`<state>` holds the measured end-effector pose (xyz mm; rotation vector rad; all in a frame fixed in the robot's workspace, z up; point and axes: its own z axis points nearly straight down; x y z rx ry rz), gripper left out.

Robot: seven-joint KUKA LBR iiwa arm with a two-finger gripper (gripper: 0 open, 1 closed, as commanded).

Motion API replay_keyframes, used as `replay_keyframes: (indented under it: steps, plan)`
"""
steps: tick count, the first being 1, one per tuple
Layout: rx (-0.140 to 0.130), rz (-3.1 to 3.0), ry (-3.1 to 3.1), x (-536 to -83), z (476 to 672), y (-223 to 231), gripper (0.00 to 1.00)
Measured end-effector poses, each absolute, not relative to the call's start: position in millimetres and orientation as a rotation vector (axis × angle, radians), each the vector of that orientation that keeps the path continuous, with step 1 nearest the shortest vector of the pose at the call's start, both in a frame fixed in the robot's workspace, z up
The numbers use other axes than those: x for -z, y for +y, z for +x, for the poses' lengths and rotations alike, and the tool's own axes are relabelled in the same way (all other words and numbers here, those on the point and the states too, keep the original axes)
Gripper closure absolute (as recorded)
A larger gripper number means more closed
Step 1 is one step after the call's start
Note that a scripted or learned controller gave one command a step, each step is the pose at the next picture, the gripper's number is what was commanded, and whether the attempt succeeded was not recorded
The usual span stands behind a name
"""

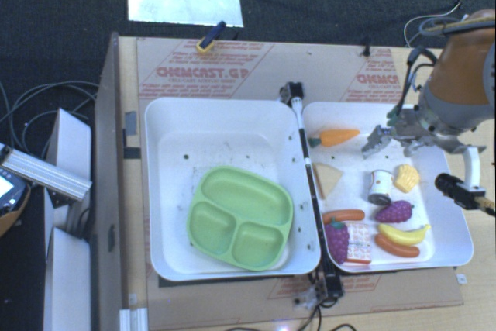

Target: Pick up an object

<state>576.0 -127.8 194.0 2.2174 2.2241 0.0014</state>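
While I watch, grey two-finger gripper (381,140) hovers over right white bin (457,232) | jaws: cannot tell | beside orange plastic carrot (339,137)

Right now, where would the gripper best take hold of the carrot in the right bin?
Probably across the thick orange middle of the carrot, coming straight down. It lies flat and lengthwise, green stem towards the divider, with bare bin floor on both long sides for the fingers. The gripper sits just beside its tip.

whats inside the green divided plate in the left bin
No item is visible in the green divided plate: all three compartments show bare green. It sits in the left bin, covering the floor beneath it. The toy food is all in the right bin.
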Motion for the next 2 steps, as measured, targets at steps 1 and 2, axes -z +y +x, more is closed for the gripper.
replay_keyframes:
  steps: [1, 2]
  plan:
    - [0.000, 2.220, 2.223, -148.7, 550.0, -139.5, 0.00]
    - [-0.001, 2.220, 2.222, -84.1, 535.0, -158.0, 0.00]
